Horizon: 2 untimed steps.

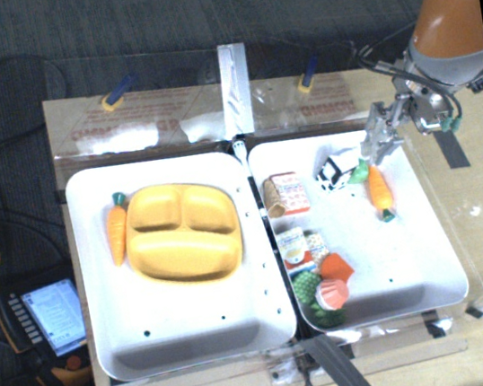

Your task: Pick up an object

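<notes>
Arm (449,9) cut off at top-right edge; green item (310,290) partly hidden under red cup (332,294).

My bins (101,282) look like smooth glossy white plastic; upper frame, my bench (482,222) looks like pale matt wood

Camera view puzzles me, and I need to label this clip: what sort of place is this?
Most likely a robotics lab bench for grasping trials. Two white bins sit side by side holding toy food, such as a carrot and a yellow tray, and the arm's tool hangs over the right bin.
</notes>
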Each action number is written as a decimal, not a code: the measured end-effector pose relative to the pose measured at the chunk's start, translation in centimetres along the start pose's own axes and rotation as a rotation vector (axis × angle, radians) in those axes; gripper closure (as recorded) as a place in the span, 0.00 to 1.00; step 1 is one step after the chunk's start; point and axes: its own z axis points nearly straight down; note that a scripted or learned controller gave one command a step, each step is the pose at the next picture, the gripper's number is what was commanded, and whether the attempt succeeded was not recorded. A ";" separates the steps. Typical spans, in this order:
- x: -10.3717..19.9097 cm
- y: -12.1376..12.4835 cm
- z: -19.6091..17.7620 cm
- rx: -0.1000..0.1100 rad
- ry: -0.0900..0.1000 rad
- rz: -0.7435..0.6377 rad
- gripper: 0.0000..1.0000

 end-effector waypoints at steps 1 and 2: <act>-0.1 0.1 -1.0 0.000 -0.004 -0.001 1.00; 6.0 1.2 12.6 0.005 -0.006 -0.197 1.00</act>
